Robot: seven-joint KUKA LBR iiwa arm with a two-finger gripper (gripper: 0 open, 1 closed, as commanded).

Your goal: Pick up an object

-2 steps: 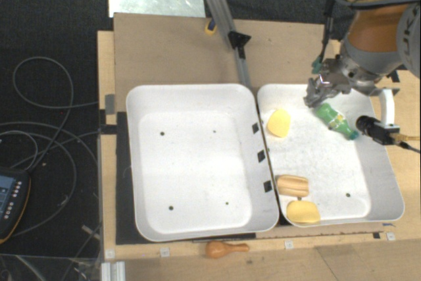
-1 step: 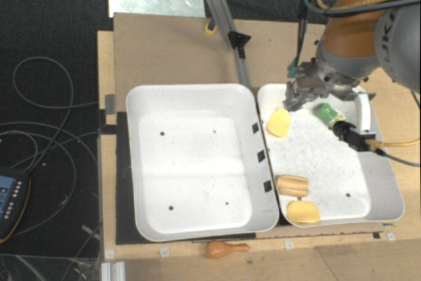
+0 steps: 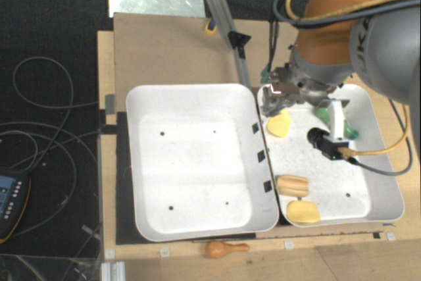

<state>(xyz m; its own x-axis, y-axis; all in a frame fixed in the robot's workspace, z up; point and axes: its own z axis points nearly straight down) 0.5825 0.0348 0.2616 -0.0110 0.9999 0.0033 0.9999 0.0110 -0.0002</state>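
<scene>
Over at the far corner of the right-hand shallow white bin (image 3: 355, 197), the gripper (image 3: 272, 102) hangs just beside a pale yellow rounded plastic piece (image 3: 279, 125). Honestly can't tell whether it's open or closed.

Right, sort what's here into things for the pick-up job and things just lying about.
For the job: gripper, right bin, yellow slice, bun, yellow lump, green toy.
Lying about: left bin, brown pear shape outside the bins, handset.
</scene>
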